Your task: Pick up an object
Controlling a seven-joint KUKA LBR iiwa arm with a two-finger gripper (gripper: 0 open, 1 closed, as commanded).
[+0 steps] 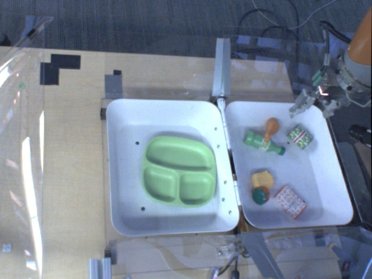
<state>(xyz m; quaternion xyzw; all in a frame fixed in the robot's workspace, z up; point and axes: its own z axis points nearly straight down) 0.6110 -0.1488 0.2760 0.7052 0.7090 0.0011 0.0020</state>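
Camera view has the jaws [314,100] up at the top right corner of the right bin [337,173], hanging over the rim. We can see two pale fingers splayed apart with nothing between them, so we'd call them open and empty.

Closest thing to them is a small green-and-white patterned box [300,136], just below and a bit inward. Next to that, a green bottle-shaped toy [263,142] lies on its side with an orange-brown piece [271,125] touching its upper side. Lower down there's a small yellow block [262,179] sitting against a dark green round thing [260,196], and a red-and-white patterned box [289,201] near the bottom.

The left bin [125,156] carries a green divided tray [178,171]. Both bins sit on the wooden surface [70,173].

Our read: this is the approach step, nothing grabbed yet. The next move probably calls for coming in over one item and dropping straight down; the small patterned box looks like the easy pick.

Printing on the boxes is too small for us to read.
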